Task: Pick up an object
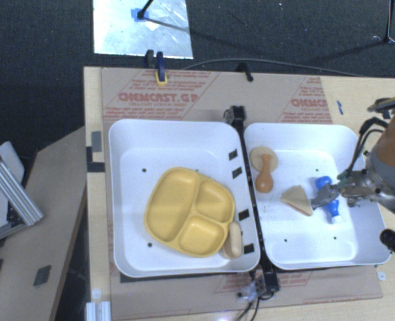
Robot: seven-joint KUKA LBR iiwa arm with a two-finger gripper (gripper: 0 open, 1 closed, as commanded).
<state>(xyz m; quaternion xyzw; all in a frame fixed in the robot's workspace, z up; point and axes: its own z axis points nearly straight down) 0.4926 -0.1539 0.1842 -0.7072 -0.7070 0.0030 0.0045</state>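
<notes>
Gripper (325, 196) is low inside the right bin (297, 258), reaching in from the bin's right wall, with the blue object (327, 198) directly at its tip. Whether the fingers are apart or closed on anything cannot be told; the grey metal of the tip overlaps the object and hides the contact.

Blue object: small, bright blue, elongated, its long axis running roughly from the far side of the gripper tip to the near side, so it lies crosswise to the arm's line of reach. One end shows just beyond the tip, the other just below it. No separation from the gripper is visible.

Tan wedge (297, 200) lies just beyond the tip, further from the arm, close to the blue object. Wooden spoon-like piece (264, 168) sits further on, near the divider.

Left bin (177, 136) holds a yellow divided tray (190, 210), well apart from the gripper.

Judgement: the blue object is the nearest candidate; a grasp across its short axis appears suitable.
</notes>
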